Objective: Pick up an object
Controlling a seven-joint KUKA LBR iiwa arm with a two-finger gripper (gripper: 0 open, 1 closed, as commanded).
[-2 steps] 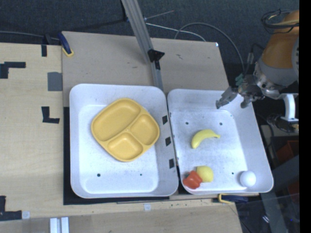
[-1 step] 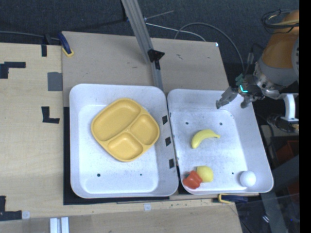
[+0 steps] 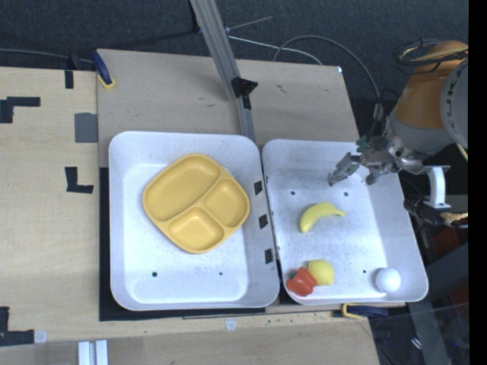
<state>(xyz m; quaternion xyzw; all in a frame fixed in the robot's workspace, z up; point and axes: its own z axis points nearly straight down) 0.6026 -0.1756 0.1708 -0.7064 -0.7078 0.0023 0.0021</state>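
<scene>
The hand (image 3: 356,172) hangs over the upper right part of the right bin (image 3: 403,219), its two fingers spread apart with nothing between them, though their tips are small and a little blurred. Below it in that bin lies a banana (image 3: 319,216), and along the near edge sit a yellow fruit, perhaps a lemon (image 3: 322,271), touching a red fruit (image 3: 302,282), with a white ball (image 3: 388,280) in the right corner. The left bin (image 3: 125,226) on the worktop (image 3: 46,226) holds a yellow divided plate (image 3: 196,202).
</scene>
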